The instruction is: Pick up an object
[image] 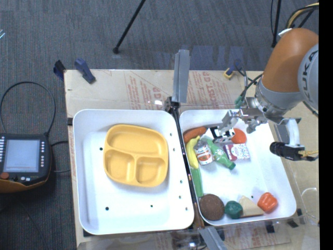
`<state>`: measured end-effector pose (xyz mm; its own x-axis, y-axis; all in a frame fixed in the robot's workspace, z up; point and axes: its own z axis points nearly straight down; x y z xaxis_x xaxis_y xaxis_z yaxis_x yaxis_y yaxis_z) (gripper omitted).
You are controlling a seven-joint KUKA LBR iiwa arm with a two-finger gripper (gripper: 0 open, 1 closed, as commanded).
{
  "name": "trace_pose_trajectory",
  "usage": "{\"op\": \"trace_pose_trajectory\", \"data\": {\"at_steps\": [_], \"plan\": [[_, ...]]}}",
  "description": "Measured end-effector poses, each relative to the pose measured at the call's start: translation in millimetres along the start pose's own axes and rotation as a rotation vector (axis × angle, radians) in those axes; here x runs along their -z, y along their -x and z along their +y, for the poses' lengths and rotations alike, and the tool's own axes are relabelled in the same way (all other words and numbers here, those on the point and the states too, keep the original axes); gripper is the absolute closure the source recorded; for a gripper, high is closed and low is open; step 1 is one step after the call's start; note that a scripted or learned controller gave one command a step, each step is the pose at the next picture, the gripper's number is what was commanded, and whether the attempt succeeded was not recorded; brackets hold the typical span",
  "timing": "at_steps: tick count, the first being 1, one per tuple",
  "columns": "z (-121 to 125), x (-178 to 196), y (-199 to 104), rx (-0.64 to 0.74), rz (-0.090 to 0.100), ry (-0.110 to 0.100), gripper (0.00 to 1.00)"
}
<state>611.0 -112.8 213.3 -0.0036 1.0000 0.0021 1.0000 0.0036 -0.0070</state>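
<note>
Gripper [225, 134] is hovering in the right bin [276, 176] over the green bottle [221, 158]. Can't tell its grip state. Yellow tray [136, 155] is sitting in the left bin [88, 191].

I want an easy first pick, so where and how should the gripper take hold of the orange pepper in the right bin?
Judging by its pose, grip the orange pepper across its rounded body, coming straight down from above. It sits near the right bin's front right corner, apart from the wedge beside it, so the fingers probably have room either side.
</note>
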Motion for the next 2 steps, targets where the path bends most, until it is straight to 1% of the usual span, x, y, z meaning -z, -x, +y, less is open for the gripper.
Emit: {"op": "trace_pose_trajectory", "data": {"at_steps": [1,2], "plan": [[0.0,0.0,0.0,0.000,0.000,0.000,0.00],[31.3,-55.6,-8.6,-0.178,0.000,-0.002,0.00]]}}
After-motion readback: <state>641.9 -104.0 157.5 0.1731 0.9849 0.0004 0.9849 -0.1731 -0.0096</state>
